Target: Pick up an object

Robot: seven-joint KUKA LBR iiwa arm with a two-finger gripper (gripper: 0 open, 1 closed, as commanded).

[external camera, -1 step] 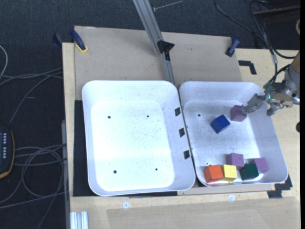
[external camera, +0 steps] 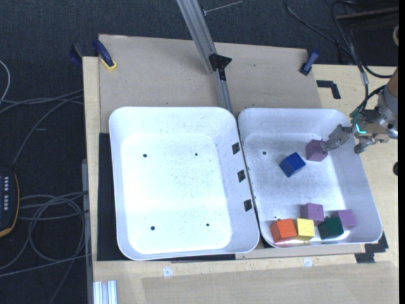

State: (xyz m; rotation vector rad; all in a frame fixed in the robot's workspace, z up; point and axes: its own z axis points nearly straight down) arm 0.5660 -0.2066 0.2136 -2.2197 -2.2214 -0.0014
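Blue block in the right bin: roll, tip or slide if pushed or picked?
The blue block looks cube-shaped with flat faces, so it would probably slide, not roll. It seems rigid and likely light. It sits apart from the other blocks on the bin floor, so a push should meet nothing.

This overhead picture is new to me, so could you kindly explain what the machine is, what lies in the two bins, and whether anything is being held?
The picture comes from one fixed camera above the bench, looking down at a slant. The machine is a robot arm reaching in from the right; its two-finger gripper has one visible finger touching a purple block, but whether the block is held cannot be told. That block sits over the right white bin, which also holds a blue cube and, at its near edge, a cluster of orange, yellow, green and two more purple blocks. The left white bin lies beside it.
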